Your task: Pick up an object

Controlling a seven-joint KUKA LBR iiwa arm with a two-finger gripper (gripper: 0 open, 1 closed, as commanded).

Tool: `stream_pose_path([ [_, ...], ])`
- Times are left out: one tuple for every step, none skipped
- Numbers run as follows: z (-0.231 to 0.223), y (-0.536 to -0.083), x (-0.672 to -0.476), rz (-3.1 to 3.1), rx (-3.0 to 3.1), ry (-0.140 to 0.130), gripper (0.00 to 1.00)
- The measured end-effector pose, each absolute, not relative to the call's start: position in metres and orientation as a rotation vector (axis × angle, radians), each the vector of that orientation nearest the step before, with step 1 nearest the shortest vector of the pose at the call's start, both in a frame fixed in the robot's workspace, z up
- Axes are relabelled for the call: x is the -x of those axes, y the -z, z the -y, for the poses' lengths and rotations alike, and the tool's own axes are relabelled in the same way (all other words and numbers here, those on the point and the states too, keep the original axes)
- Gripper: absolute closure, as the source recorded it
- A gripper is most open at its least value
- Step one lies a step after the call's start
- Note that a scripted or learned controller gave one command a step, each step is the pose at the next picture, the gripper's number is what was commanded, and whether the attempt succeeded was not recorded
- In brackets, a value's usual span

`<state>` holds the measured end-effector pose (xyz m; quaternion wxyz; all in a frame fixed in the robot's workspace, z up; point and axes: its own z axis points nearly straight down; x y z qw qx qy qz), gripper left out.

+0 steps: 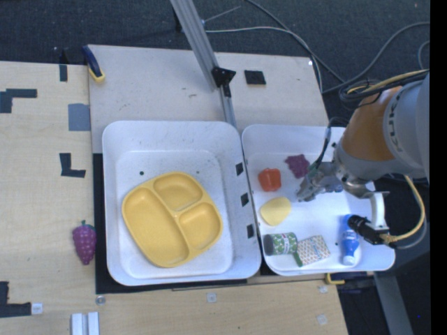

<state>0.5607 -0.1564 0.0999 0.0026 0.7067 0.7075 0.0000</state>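
While the jaws hang over the right bin | yellow lemon just left-below | grip state unclear

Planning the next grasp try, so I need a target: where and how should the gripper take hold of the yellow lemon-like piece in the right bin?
Grip the yellow piece across its narrower middle, coming straight down from above. It lies flat on the right bin floor, elongated left to right, with open floor around it; the orange piece sits apart above it. The gripper hovers just to its right.
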Motion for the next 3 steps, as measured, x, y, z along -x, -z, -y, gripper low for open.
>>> stream_pose_path([
  [0.160,-0.162,-0.558,-2.220,-2.218,-0.002,1.00],
  [0.161,-0.225,-0.555,-2.220,-2.217,-0.003,1.00],
  [0.160,-0.232,-0.556,-2.222,-2.220,0.000,1.00],
])
